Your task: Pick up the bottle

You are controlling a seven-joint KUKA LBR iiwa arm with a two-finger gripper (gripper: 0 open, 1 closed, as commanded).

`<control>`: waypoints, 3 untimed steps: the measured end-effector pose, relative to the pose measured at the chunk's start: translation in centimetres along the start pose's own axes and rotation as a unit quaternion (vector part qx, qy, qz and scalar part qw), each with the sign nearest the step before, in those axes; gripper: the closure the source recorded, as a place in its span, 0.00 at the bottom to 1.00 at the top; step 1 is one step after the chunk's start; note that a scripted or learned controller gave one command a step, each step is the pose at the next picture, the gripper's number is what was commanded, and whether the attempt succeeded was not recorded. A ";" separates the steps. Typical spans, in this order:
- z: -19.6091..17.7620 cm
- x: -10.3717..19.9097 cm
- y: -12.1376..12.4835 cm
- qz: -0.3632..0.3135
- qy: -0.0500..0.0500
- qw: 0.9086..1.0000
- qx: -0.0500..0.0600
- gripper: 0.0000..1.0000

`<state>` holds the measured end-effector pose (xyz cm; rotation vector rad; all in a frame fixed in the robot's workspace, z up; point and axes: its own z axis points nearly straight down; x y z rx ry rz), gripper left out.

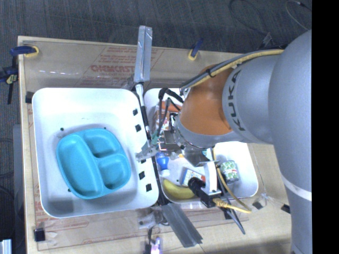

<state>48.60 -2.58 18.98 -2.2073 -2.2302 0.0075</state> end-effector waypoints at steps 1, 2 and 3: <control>-0.1 -6.1 1.9 0.011 0.000 1.000 -0.002 0.00; 5.8 -8.1 3.6 0.046 0.000 0.999 -0.018 0.00; -0.2 -4.1 2.5 -0.008 0.001 1.000 -0.002 0.00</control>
